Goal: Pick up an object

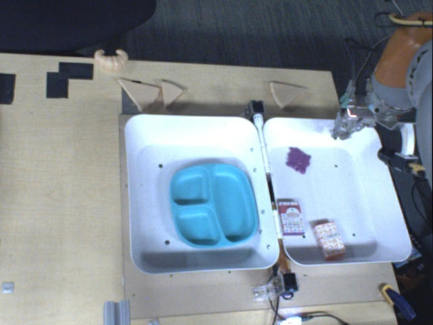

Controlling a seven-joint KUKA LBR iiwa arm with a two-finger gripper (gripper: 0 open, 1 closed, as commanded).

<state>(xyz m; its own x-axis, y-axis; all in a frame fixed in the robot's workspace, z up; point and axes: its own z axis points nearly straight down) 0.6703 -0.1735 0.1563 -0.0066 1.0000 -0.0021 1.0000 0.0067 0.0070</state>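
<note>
In the right bin (pixel 379 181) lie a small purple object (pixel 298 159) near the back left, a red and white box (pixel 290 217) by the left wall, and a red patterned packet (pixel 328 238) near the front. My gripper (pixel 342 125) hangs over the bin's back right corner, well apart from all three objects. Nothing shows between its fingers.
The left bin (pixel 145 181) holds a blue divided plate (pixel 213 204). A black divider strip (pixel 262 147) runs between the bins. The grey arm with its orange band (pixel 402 42) enters from the upper right. Cables (pixel 287 290) lie at the bench's front edge.
</note>
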